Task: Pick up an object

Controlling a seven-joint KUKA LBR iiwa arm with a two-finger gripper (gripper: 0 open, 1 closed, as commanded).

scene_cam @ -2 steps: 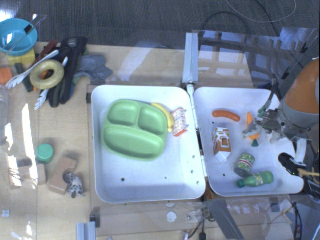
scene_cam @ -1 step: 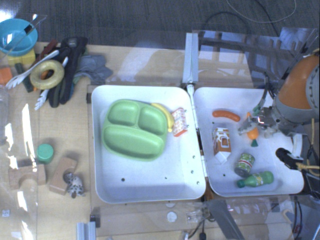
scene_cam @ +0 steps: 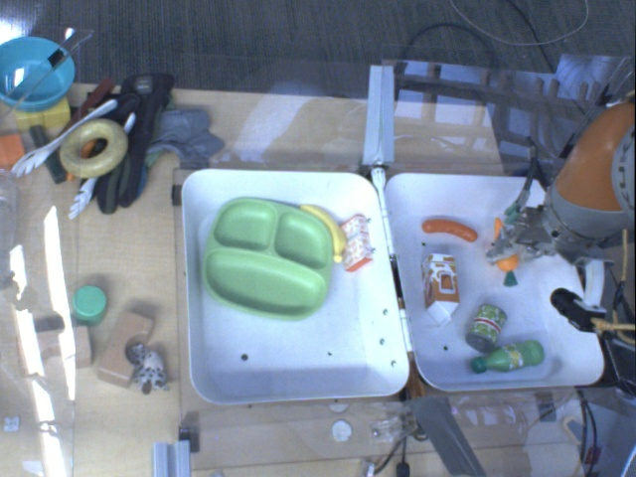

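Two shallow white bins sit side by side on a wooden bench. The right bin holds the loose things the arm may pick from. Taking the carton near its middle as the landmark: a sausage lies just above it, a can below and to its right, and a green bottle on its side below the can. Right of the carton, the gripper hangs low over a small carrot, likely its target. I cannot tell its grip. The left bin holds a green tray, a banana and a packet.
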